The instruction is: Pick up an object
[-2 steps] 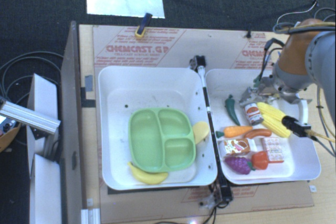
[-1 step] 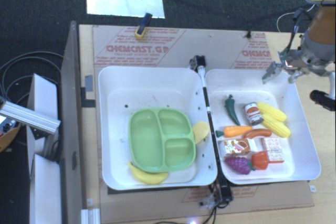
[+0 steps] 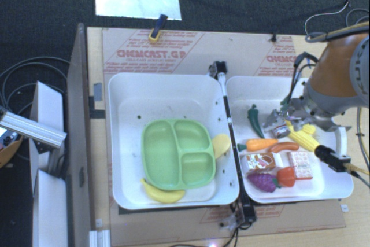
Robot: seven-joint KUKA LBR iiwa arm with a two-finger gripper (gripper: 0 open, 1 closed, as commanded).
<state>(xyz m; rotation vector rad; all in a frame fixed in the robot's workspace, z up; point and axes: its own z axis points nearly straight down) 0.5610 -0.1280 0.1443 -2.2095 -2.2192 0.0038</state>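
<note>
Hand (image 3: 281,124) hovers just beside the corn cob (image 3: 304,137).

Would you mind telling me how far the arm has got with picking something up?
Done: the arm has reached into the right bin, and its gripper sits low among the toy food, close to the corn cob and green pepper. In hand: nothing shows between the fingers. Left: grasping and lifting an object; the carrot, grapes and sausage lie in the bin.
</note>
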